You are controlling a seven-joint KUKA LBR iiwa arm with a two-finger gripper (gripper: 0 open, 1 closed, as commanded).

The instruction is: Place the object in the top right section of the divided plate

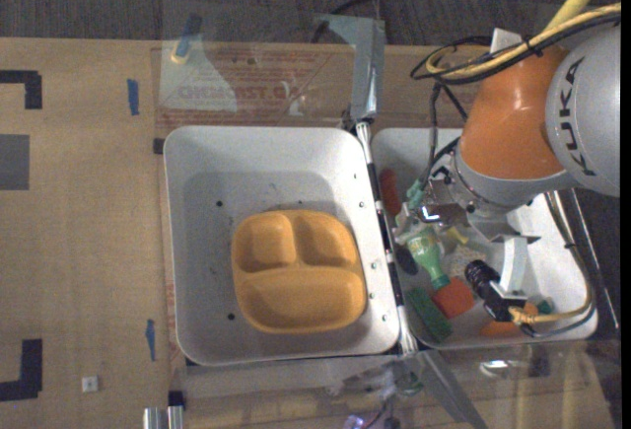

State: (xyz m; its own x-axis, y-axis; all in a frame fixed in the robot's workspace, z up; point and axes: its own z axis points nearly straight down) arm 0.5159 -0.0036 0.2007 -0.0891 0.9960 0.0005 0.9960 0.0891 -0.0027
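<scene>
Several small toys lie heaped in the right bin, nearest the arm: a green bottle-shaped piece, an orange-red block, a dark green piece, a red piece by the dividing wall. The gripper sits low over this heap, just above the green bottle-shaped piece, possibly touching it; the wrist body hides the fingertips, so whether it is parted or clamped cannot be told, and no object can be confirmed as held. Judged step: the pick, not yet secured. To do it well, the program should close on a single item, preferably the green bottle across its narrow body, and lift straight up so neighbours are not dragged along. Farther left, in the left bin, the divided plate lies flat, yellow-orange, with two small sections at its far edge and one large section nearer. The top right section is the target; the carry must clear the wall between the bins and release low, centred in that section, away from its ridges.
</scene>
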